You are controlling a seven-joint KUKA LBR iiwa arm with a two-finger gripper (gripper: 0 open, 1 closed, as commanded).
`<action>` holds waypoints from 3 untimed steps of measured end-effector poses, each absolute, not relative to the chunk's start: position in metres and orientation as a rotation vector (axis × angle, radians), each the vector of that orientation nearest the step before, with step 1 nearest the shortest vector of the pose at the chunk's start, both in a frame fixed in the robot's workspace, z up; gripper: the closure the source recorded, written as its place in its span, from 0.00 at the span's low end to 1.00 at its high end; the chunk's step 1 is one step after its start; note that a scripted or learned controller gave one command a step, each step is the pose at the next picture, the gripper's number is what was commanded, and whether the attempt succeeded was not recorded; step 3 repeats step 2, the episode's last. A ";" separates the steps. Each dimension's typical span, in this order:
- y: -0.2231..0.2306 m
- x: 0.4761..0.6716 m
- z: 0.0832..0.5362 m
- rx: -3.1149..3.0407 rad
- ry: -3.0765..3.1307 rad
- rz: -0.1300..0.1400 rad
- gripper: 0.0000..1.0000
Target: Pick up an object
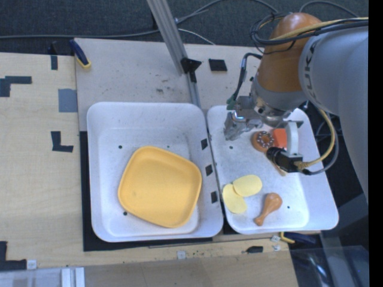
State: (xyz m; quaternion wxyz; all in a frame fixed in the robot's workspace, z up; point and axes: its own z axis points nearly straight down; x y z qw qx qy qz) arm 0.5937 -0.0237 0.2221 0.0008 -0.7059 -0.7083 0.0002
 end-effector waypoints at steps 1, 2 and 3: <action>0.020 0.561 0.225 -2.217 -2.225 -0.001 1.00; 0.070 0.530 0.223 -2.215 -2.226 0.000 1.00; 0.070 0.530 0.223 -2.215 -2.226 0.000 1.00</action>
